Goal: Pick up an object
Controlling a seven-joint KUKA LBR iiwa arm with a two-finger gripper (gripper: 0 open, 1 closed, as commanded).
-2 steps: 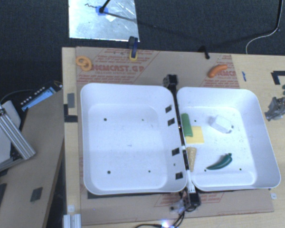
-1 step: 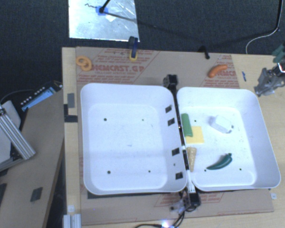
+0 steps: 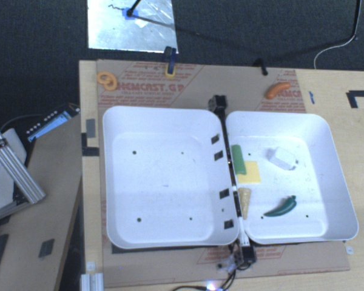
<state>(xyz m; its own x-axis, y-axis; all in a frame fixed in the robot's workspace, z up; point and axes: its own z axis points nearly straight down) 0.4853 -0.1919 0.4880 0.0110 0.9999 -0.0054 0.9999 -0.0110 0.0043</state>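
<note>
I cannot tell how my jaws stand, so I'd come straight down over the green pepper (image 3: 281, 206), which looks easiest to straddle across its narrow middle: small, curved, glossy dark green, lying flat and apart from other things near the right bin's (image 3: 333, 162) front.

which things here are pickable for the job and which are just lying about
For the job, in the right white bin:
dark green toy pepper
yellow flat square
green stick
white block
tan cone

Lying about, outside the bins:
orange sausage
pretzel-shaped ring
</note>
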